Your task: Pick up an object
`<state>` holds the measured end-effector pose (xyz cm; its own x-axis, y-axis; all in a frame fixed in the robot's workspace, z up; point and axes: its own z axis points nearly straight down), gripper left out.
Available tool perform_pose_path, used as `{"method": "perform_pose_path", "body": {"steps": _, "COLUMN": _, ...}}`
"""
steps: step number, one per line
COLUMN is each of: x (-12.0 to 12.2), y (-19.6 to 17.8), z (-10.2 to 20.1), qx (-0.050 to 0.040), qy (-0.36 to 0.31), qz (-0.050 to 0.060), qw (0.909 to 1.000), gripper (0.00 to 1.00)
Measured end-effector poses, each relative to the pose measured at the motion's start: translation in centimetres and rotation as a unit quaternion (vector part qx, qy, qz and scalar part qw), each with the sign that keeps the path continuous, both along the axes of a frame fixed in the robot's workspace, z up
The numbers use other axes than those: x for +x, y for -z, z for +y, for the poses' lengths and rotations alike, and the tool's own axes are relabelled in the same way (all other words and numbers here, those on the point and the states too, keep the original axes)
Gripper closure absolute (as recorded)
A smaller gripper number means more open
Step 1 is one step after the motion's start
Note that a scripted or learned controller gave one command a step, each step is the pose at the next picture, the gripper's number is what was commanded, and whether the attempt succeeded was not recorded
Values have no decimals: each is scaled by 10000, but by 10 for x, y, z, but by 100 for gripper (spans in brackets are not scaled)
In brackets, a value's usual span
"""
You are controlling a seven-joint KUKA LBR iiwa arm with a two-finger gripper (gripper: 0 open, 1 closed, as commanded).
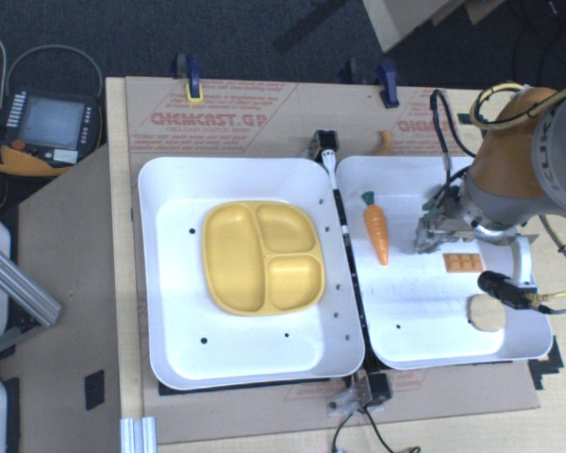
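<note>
In the right bin (424,343) lie an orange toy carrot (375,232) with a green top, a small orange cracker (463,263) and a pale round cookie (486,314). My gripper (437,235) reaches down into that bin between the carrot and the cracker, just right of the carrot. Nothing shows between its fingers. The arm's orange band (509,154) stands above it.
The left bin (170,281) holds a yellow divided plate (262,256). A black divider strip (342,243) runs between the bins. Clamps (193,81) hold the cardboard base at the back. A pendant screen (47,125) lies off the bench at left.
</note>
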<state>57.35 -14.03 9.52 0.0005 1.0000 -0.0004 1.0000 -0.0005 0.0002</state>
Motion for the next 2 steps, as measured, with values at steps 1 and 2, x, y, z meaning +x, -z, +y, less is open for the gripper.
{"method": "perform_pose_path", "body": {"steps": 1, "x": 1, "y": -64, "z": -1, "qx": -7, "qy": -6, "qz": -27, "qw": 10000, "gripper": 100}}
{"method": "perform_pose_path", "body": {"steps": 2, "x": 4, "y": -128, "z": 3, "qx": -10, "qy": -10, "qz": -43, "qw": 10000, "gripper": 100}}
